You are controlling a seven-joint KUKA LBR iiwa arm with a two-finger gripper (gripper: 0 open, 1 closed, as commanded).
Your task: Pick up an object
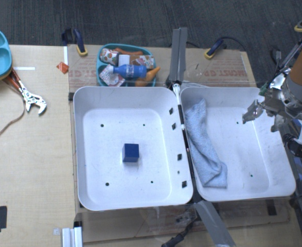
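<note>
Nothing lifted yet: cube (131, 152) in left bin (89, 184), cloth (205, 148) in right bin (264, 187). Jaws (259, 112) over right bin, spread, grasping nothing. Pick outstanding.

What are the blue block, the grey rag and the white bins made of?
The block looks like hard painted wood or plastic: sharp edges, flat even colour. The rag is soft cloth, rumpled into folds. The bins seem moulded plastic: smooth, slightly glossy, with rounded corners.
</note>
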